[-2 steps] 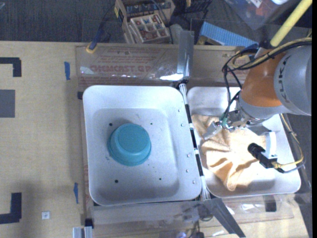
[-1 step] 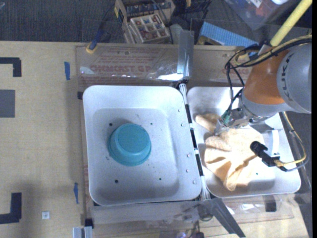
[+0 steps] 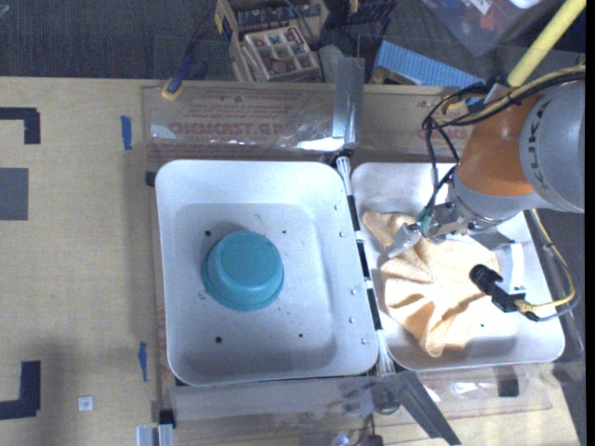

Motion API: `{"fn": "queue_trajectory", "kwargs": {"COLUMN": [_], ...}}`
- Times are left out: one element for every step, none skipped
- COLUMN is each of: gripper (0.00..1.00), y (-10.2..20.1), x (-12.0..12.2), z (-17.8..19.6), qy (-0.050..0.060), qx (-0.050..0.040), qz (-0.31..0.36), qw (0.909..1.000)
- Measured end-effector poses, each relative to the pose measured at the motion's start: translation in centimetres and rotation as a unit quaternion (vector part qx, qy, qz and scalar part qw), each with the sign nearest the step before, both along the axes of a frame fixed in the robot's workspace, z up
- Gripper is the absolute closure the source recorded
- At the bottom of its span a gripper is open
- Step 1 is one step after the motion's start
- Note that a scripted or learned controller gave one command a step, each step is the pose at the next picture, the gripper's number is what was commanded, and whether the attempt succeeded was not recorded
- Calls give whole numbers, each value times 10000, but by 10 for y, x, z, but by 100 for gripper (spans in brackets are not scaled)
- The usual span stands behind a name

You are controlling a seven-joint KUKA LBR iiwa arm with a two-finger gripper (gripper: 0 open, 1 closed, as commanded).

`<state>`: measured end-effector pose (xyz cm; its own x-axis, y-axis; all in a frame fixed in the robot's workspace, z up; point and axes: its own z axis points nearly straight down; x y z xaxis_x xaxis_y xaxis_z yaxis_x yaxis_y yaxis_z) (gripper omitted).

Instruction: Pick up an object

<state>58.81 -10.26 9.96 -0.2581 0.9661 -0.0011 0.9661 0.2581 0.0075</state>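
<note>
A tan cloth [image 3: 435, 291] lies crumpled in the right bin [image 3: 548, 347]. Its folds run up to a peak under my gripper [image 3: 410, 241], which is low over the cloth's upper left part and shut on a pinch of the fabric. The grey arm with its orange band [image 3: 497, 161] reaches in from the right above the bin's far half. A teal bowl [image 3: 244, 268] rests upside down in the middle of the left bin [image 3: 186, 189], well away from the gripper.
A black cable with a yellow end [image 3: 507, 297] hangs over the cloth's right side. The divider [image 3: 358, 249] between the two bins runs just left of the gripper. Boxes and clutter [image 3: 279, 35] stand beyond the bench's far edge.
</note>
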Motion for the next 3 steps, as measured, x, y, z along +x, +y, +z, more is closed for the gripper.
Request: {"fn": "queue_trajectory", "kwargs": {"gripper": [100,0,0], "y": [-2,-2,3], "x": [-1,-1,15], "z": [9,9,-11], "qy": [-3,-2,14], "qx": [-4,-4,-7], "qz": [-25,-24,-506], "qw": [10000,10000,9987]}}
